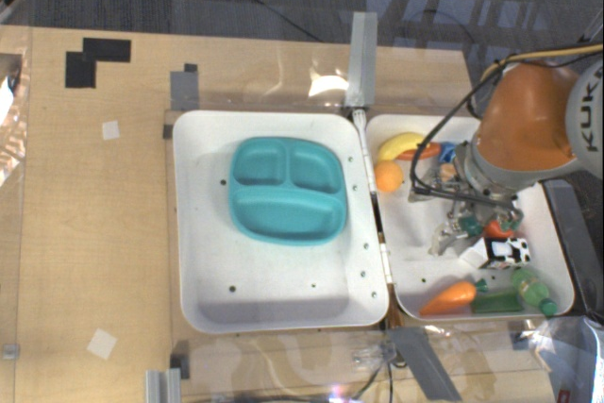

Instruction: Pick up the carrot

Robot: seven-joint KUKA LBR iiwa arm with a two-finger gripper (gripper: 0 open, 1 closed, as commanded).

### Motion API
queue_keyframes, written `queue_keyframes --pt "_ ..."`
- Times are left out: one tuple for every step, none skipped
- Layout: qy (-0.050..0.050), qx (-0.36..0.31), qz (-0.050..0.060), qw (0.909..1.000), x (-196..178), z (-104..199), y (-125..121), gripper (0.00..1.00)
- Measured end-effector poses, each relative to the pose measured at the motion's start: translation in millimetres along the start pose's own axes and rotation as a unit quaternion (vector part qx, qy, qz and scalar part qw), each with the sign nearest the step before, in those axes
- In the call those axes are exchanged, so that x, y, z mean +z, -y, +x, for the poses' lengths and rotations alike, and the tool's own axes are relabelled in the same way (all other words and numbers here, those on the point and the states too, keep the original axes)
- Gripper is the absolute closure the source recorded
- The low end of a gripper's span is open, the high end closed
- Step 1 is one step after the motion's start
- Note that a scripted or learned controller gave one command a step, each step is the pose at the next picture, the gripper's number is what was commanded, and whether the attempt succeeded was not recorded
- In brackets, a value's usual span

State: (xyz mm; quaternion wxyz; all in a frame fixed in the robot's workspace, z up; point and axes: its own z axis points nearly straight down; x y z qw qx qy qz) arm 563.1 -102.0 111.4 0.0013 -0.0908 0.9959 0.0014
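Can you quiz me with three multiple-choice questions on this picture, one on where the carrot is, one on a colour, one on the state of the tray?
1. Where does the carrot lie?
A. On the divided tray
B. In the right bin, near its front edge
C. On the bench outside both bins

2. What colour is the divided tray in the left bin?
A. Red
B. Teal
C. Black

3. What is in the divided tray's compartments?
A. Nothing
B. The carrot
C. The banana

Answers:
1 B: the carrot rests in the right bin at the front, beside a green bottle.
2 B: the tray is plainly teal against the white bin.
3 A: all its compartments show bare teal; the banana sits in the right bin.
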Motion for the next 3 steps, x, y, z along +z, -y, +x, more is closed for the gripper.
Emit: queue_keyframes --pt "0.007 0.059 0.003 0.9983 -52 -77 32 0.00" --pt "-0.003 0.065 0.001 0.9979 22 -105 14 0.00" --pt "0.004 0.032 0.002 0.9995 22 -35 -2 0.00"
